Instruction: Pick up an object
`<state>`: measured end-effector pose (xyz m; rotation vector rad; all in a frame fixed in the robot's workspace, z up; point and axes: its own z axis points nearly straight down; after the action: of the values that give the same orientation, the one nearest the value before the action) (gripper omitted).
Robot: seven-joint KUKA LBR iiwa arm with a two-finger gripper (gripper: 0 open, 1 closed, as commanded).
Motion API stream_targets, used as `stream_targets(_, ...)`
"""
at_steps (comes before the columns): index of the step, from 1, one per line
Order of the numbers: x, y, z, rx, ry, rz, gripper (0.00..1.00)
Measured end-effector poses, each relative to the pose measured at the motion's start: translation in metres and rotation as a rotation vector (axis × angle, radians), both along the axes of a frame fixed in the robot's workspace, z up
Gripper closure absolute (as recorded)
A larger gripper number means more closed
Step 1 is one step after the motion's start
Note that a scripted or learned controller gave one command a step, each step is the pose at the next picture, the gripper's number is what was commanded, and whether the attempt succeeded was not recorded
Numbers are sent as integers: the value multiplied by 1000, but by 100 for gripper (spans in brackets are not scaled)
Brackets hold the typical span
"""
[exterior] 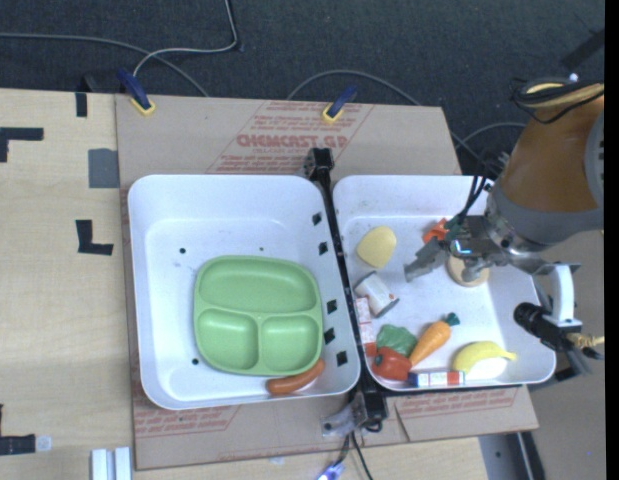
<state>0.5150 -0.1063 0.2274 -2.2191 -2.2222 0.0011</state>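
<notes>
The right bin (509,373) holds several small items: a yellow lemon-like piece (376,246), a small white box (375,290), a toy carrot (431,340), a red and green piece (391,354), a yellow banana-like piece (482,358) and a striped stick (434,378). My gripper (429,249) hovers low over the upper middle of this bin, just right of the lemon piece, and looks open with nothing between its fingers. A small orange-red bit (434,232) shows at its upper finger. A tan round object (468,272) lies partly under the wrist.
The left bin (159,218) carries a green divided plate (257,313) and an orange sausage-like toy (294,379) by its front wall. A black divider (334,258) separates the bins. The orange-banded arm (549,168) covers the right bin's far right corner.
</notes>
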Motion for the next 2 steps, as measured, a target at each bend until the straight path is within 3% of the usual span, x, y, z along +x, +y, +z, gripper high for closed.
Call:
stream_targets(1,79,-99,-40,-1,1,-2,0)
stream_targets(2,153,-75,-126,-9,-23,3,0)
